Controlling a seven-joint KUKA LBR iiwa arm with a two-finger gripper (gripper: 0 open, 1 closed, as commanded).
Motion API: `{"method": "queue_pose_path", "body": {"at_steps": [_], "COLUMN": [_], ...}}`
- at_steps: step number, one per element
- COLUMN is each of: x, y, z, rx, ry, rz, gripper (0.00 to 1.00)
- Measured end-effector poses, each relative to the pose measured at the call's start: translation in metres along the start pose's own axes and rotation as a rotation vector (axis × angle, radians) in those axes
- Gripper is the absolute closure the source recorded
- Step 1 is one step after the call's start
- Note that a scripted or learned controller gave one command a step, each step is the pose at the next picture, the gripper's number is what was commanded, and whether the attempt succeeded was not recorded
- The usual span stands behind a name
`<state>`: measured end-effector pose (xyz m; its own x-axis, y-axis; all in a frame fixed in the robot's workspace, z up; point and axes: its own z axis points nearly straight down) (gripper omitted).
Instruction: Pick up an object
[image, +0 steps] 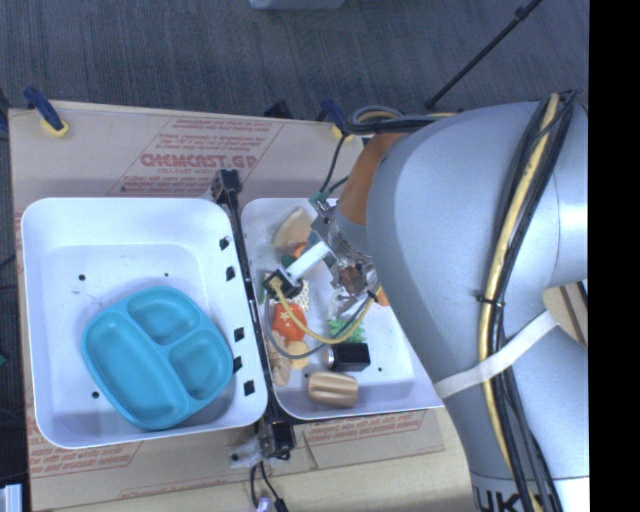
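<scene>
the gripper (348, 278) is positioned low over the cluttered right bin (400, 385), an orange toy (289, 320) lying just beside it for selection; finger state cannot be told.

A jumble of small objects lies in the right bin (400, 375): an orange tomato-like piece (289, 320), a tan oblong block (332, 388) near the front wall, a small black block (351, 355) just behind it, and a pale bread-like piece (292, 230) at the back.

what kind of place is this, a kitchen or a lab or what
Most likely a robotics lab bench for grasping trials: a grey arm reaches over two white bins, set on cardboard sheets held by clamps, with toy-like clutter and a blue divided tray.
</scene>
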<state>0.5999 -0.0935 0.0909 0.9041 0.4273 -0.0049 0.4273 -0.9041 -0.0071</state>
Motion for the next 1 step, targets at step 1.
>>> {"method": "queue_pose_path", "body": {"at_steps": [1], "x": [0.0298], "y": [0.0169], "z": [0.0014], "rx": [0.008], "ry": [-0.011], "rz": [0.153], "gripper": [0.0]}}
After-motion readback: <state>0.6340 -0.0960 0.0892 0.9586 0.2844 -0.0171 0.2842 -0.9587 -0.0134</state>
